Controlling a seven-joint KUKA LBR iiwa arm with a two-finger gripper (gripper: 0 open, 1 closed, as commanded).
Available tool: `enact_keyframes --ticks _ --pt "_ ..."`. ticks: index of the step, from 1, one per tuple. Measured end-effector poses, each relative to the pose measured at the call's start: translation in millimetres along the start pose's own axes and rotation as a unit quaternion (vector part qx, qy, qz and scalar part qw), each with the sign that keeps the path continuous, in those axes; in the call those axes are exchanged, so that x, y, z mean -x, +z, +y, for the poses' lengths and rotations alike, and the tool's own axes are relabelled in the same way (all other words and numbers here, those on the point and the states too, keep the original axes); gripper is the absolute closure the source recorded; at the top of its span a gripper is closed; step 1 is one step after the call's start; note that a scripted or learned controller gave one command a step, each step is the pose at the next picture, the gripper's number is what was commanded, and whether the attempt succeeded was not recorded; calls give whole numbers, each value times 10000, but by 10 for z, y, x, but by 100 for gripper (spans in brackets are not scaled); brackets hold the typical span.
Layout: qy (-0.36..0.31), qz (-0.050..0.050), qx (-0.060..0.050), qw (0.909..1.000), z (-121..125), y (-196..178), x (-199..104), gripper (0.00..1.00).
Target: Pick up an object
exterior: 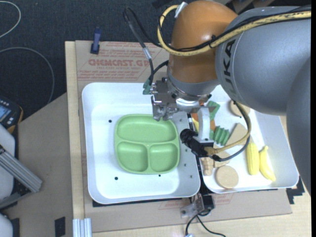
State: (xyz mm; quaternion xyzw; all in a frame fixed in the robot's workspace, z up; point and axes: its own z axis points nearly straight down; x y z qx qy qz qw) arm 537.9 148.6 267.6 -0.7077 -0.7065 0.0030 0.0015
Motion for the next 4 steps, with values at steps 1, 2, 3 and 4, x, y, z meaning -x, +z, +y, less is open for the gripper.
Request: enact_keyframes --ticks 1,2,3,4 --pt "-17 24 70 10000 -200 -897 -27 100" --pt "-36 7 -5 10000 -509 -412 -554 100" --pt "-13 13 28 10000 -488 -541 -530 100" --pt "-24 51 131 9999 -208 -2232 -734 100"
